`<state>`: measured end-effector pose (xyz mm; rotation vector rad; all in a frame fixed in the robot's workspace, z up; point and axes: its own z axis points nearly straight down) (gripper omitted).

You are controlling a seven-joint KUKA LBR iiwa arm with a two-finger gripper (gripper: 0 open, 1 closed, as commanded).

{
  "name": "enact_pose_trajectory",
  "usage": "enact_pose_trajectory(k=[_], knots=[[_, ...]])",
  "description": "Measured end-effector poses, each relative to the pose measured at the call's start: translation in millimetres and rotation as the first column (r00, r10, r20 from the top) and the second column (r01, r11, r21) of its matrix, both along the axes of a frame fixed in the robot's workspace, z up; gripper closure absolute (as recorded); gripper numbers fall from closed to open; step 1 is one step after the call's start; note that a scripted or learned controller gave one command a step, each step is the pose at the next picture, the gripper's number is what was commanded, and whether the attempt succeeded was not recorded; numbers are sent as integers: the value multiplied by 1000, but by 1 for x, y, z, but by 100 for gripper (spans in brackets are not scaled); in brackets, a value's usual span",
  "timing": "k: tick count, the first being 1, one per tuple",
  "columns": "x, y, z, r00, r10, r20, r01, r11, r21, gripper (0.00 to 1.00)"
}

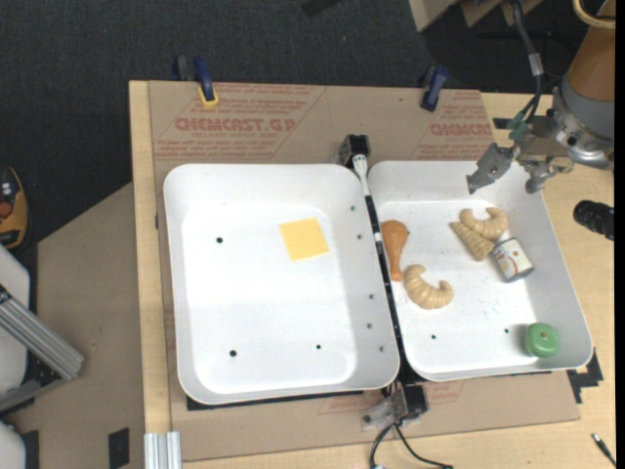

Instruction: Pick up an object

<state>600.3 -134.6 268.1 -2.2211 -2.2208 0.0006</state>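
Bench w/ two shallow white bins side by side on a brown board printed w/ red lettering, board clamped at the far edge by two blue clamps [205, 78].

Left bin [195, 360]: held one item, a flat yellow square [304, 238], lying approx. centre, slightly toward the far side. Small black dots marked the bin floor.

Right bin [566, 291]: held five items.
- Orange-tan cone-shaped piece [394, 244], at the bin's left wall, just beside the divider between bins.
- Curved tan croissant-like piece [428, 288], near the cone's lower end, toward bin centre.
- Second tan croissant-like piece [480, 231], far half of the bin, right of centre.
- Small white cylinder w/ red marking [511, 259], lying on its side, touching or just beside the second croissant piece; contact could not be told for sure.
- Green round item [542, 339], near right corner, well apart from the rest.

Arm: grey w/ orange band, reached in from the right. Gripper [510, 171] hung over the far right part of the right bin, above and just beyond the second croissant piece. Fingers [486, 173] stood apart, spread wide, nothing between them. No item was lifted; all items lay in the bins.

Misc.: black fittings at the seam between bins, far and near ends; cables trailed off the near edge.
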Motion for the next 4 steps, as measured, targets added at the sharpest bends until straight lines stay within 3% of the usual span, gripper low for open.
enact_pose_trajectory(k=[1,2,3,4], knots=[[1,0,11,1000,1,3,-1,1000,-1,100],[1,26,65,1000,4,9,-4,1000,-1,100],[-18,44,205,1000,4,20,-4,1000,-3,100],[-65,74,114,1000,2,-10,-2,1000,2,100]])
